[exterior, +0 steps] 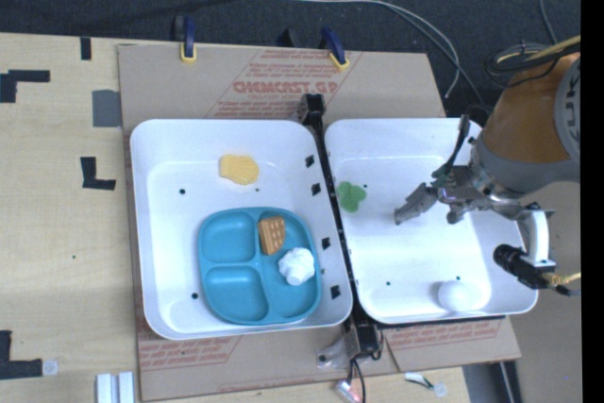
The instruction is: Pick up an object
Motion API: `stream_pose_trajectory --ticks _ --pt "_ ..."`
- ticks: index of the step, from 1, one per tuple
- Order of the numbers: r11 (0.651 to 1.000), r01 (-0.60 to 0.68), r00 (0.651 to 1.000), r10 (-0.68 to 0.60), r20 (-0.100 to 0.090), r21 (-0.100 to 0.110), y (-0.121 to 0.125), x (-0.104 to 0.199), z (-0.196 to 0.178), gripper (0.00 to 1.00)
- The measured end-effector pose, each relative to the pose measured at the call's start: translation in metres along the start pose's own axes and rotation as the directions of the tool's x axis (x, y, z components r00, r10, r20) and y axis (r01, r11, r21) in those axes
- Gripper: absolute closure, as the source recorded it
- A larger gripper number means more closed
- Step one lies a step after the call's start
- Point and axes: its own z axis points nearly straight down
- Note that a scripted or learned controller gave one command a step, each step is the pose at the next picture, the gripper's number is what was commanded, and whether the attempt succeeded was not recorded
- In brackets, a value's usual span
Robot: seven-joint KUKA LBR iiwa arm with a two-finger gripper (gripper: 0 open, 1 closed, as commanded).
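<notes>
Clearly, we read red printing on the brown cardboard sheet under the bins, something like "CHEMCAST", though the letters are too blurred to confirm.

We count two shallow white plastic bins: the left bin and the right bin. Our two-finger gripper hangs over the right bin with its fingers spread apart and nothing between them. One small green lumpy object lies just beyond the fingertips, toward the divider, apart from them. One white ball sits near the bin's front edge, well apart from the fingers.

Farther off, in the left bin, we count one blue three-compartment plastic tray, holding one tan waffle-like piece and one white crumpled lump. One yellow flat piece lies behind the tray.
</notes>
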Motion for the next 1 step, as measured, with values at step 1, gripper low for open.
stream_pose_trajectory --ticks 1 --pt "1.0 0.006 1.0 -0.006 -0.002 -0.004 -0.0364 0.0807 -0.043 0.0"
